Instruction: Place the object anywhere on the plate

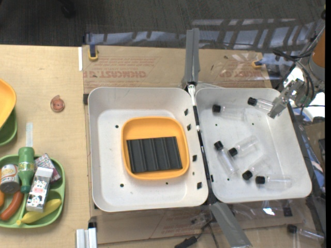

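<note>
1. While the gripper (277,107) hangs over the upper right corner of the right bin (289,187), the clear vials with black caps lie scattered on that bin's floor: the nearest vial (258,104) is just to its left, close to the fingertips, though contact cannot be made out.
2. Another cap (216,108) sits near the bin's upper left; two vials (223,156) and (243,148) lie mid-bin, and two more (256,170) and (274,180) lie toward the lower right.
3. The orange plate (154,127) rests in the left bin (103,149), well apart from the gripper, and a dark ribbed block (155,154) covers much of it. The bins' shared wall lies between the vials and the plate.
4. The gripper points down and left; whether it is spread or closed cannot be told, and nothing can be seen held in it.
</note>
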### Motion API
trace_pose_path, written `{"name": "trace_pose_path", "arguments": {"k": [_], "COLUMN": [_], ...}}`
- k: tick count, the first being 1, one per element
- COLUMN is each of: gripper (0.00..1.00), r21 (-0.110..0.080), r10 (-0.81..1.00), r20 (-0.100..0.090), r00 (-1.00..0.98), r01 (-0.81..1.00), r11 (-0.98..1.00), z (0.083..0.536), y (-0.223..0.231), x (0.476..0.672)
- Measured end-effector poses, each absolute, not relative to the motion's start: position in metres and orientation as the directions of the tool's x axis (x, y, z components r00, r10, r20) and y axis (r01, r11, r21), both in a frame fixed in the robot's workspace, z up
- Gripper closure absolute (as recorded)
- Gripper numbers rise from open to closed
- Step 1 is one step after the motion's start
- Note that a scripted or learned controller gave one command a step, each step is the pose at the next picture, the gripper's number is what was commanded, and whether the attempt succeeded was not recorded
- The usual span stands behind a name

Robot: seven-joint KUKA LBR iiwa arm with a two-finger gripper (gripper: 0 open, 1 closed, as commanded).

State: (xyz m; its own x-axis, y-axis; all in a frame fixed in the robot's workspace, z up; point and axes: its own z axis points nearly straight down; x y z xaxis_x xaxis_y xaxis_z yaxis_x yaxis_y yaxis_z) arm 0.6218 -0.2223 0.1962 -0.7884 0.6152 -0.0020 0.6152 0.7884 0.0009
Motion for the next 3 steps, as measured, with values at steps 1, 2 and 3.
{"name": "trace_pose_path", "arguments": {"k": [1, 2, 3], "gripper": [1.00, 1.00, 1.00], "r21": [0.001, 0.001, 0.000], "r10": [0.397, 0.307, 0.019], "r20": [-0.006, -0.006, -0.006], "r00": [-0.918, -0.952, -1.000], "r01": [0.397, 0.307, 0.019], "r11": [0.918, 0.952, 1.000], "z": [0.277, 0.318, 0.438], "y": [-0.222, -0.222, -0.222], "x": [0.651, 0.653, 0.642]}}
